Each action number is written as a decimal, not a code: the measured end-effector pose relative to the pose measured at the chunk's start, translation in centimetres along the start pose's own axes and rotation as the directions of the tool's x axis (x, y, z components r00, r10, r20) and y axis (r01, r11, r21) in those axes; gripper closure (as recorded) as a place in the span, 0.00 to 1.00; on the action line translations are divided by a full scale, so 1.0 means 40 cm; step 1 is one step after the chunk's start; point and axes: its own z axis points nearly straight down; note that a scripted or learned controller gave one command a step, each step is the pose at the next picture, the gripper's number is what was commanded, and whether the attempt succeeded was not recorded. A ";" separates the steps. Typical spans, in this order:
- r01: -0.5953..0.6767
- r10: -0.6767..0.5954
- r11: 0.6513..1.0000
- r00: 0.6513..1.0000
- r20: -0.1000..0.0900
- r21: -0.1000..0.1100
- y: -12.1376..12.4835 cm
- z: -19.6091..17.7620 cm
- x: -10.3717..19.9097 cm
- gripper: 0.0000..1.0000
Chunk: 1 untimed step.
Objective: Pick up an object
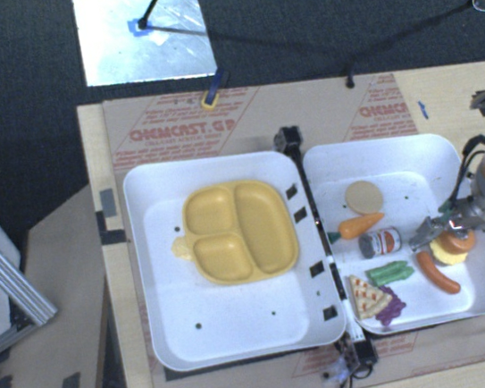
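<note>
At the right edge of the frame the gripper [442, 229] is seen low inside the right bin [400, 159], above or against a yellow-and-red toy piece [456, 245]; whether its fingers are spread or pressed together cannot be told, and nothing is seen pinched between them. Just below that piece a toy sausage [438, 271] is laid slantwise, touching or nearly touching it. Further left in the same bin a small can [381, 242], a carrot [360, 226], a green vegetable [390, 272], a pizza slice [364, 292] and a round tan disc [363, 197] are scattered. A yellow divided plate [235, 232] is seen in the left bin [171, 317].

Several failures may be judged likely. The rounded piece could be squeezed out sideways if it is caught off-centre. The sausage could be nudged or half-caught with it, then dropped. With the bin wall close by, the fingers could also be fouled against it
</note>
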 end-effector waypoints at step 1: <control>-0.001 0.001 1.000 1.000 0.008 -0.009 0.005 -0.030 -0.008 1.00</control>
